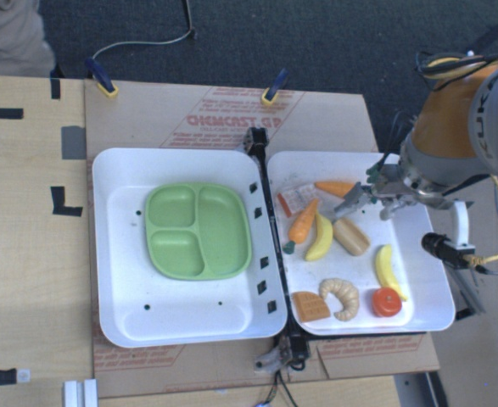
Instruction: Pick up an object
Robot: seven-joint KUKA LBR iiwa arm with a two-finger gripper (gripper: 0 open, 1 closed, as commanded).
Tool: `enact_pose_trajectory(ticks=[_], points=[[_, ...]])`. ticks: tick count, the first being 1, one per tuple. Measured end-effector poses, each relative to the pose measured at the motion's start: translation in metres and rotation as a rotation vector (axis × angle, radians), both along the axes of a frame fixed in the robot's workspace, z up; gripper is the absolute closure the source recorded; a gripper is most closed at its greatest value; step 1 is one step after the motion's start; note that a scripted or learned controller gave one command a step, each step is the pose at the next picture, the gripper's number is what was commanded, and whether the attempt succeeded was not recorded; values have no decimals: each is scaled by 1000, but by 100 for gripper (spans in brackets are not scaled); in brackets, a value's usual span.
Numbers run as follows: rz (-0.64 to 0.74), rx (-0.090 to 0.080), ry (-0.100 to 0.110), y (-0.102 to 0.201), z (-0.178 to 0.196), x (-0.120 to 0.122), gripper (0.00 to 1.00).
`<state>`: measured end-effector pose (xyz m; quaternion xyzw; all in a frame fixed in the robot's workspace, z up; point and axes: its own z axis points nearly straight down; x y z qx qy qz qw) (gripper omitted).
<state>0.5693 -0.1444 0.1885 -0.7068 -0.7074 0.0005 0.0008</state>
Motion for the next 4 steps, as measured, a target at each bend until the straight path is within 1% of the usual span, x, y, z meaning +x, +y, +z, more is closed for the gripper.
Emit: enact_pose_trajectory(ticks=[1,2,3,4], points=[[1,-1,-9,35,-95,68,0],[-2,-3,-20,40,-97,52,0],[0,-3,-6,36,-102,26,0],[0,-5,-7,36,-92,26,100]])
